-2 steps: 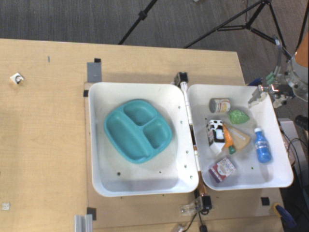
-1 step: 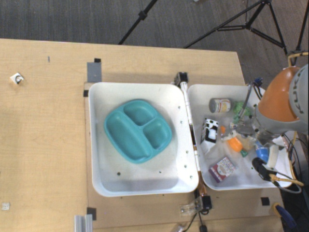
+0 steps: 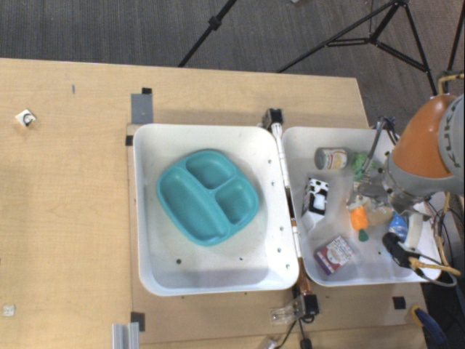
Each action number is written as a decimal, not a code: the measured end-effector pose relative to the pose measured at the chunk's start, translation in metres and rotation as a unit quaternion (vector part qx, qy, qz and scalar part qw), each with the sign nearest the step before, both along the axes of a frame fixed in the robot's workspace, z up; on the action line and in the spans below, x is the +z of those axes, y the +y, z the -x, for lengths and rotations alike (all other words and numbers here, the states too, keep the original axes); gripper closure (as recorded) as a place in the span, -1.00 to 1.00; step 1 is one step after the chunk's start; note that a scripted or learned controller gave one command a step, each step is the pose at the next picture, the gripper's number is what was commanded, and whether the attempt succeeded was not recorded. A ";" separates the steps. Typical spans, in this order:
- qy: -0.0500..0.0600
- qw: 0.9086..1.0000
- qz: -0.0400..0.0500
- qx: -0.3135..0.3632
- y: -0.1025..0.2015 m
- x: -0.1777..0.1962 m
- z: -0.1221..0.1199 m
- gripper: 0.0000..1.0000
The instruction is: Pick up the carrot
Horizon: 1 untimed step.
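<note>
Carrot (image 3: 359,217) — right bin (image 3: 305,195)

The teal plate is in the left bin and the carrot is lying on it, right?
Not quite. The camera view shows the carrot in the right bin, near the tool. The teal plate is in the left bin, as you said.

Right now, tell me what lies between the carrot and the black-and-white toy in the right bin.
In the camera view, only bare white bin floor separates the carrot from the black-and-white toy. The small can sits farther back and the red packet nearer the front.
</note>
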State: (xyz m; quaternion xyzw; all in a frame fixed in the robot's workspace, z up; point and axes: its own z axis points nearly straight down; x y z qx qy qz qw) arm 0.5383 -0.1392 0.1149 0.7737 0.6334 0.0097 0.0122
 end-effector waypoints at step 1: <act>0.011 0.996 -0.002 0.091 0.087 0.097 -0.041 1.00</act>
